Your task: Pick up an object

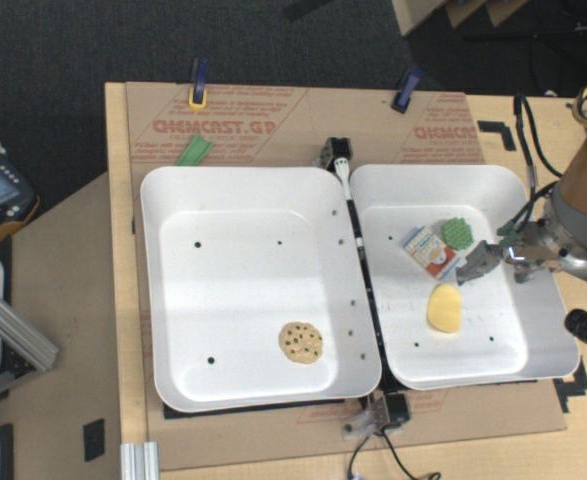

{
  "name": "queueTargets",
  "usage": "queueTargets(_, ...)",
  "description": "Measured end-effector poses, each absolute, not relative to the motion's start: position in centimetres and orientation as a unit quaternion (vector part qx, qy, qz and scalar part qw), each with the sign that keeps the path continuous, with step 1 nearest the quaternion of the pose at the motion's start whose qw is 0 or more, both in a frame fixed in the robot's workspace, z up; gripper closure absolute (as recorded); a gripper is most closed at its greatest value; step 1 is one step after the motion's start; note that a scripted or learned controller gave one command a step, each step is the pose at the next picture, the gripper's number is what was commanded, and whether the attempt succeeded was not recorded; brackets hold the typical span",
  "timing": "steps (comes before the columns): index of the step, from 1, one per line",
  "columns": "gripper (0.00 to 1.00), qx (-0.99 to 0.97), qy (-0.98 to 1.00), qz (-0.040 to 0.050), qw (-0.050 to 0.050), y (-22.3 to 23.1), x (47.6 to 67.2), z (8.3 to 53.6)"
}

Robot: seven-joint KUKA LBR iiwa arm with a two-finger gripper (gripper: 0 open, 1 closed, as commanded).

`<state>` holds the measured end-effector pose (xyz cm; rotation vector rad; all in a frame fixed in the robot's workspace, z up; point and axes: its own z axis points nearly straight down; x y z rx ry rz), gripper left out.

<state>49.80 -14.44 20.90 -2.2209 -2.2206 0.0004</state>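
Lemon [445, 309] just below hand [476, 261]

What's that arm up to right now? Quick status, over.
Gripper low in right bin, nothing visibly held. Small carton, green piece, yellow lemon close by. Cookie in left bin.

Two blue clamps [199, 76] [407, 88] pin the brown cardboard sheet [303, 118] beneath both bins [163, 208]

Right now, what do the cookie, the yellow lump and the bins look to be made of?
Cookie: matte tan disc with dark specks, possibly a plastic or foam toy. Yellow lump: smooth and evenly coloured, probably toy plastic or foam. Left bin and right bin: glossy white, rounded corners, likely moulded plastic.
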Motion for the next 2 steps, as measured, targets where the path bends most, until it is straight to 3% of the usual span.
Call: queueTargets(2,0.00,-0.707,-0.707,0.0001,0.000,-14.44,49.80,20.90)
